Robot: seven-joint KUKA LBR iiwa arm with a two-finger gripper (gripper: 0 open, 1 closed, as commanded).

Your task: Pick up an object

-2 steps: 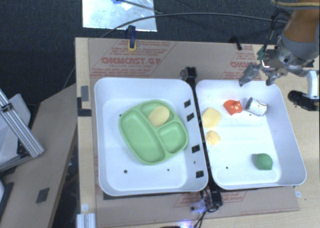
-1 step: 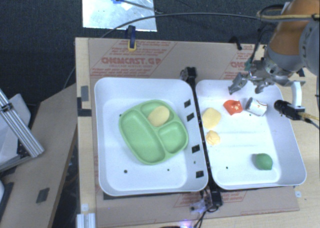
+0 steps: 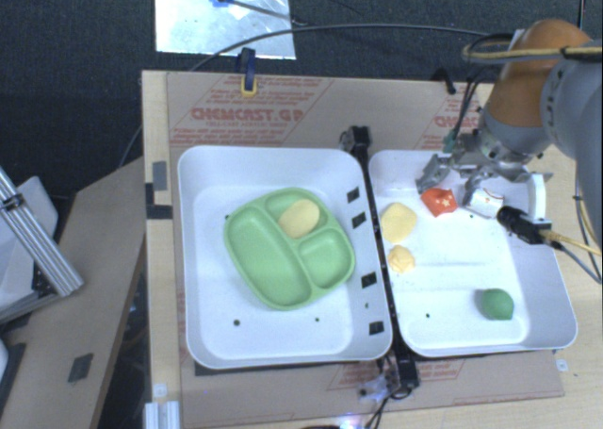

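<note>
Two white bins on the bench [image 3: 160, 257]: left bin [image 3: 203, 323] at frame centre-left has a green divided plate [image 3: 273, 262] with a yellow item [image 3: 301, 218] in its upper compartment. Right bin [image 3: 546, 309] has two yellow pieces [image 3: 399, 222] [image 3: 401, 258] near its left wall, a green ball [image 3: 496, 304] lower right. End effector [image 3: 454, 184] at upper right, right above a red object [image 3: 439, 201]; can't tell whether clenched or released.

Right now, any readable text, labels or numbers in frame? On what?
"CHEMCAST GP": red print on the brown board behind the left bin, readable though blurred.
Red print on the same board behind the right bin, near the gripper: partly hidden, too blurred to read.
No other text legible.
</note>
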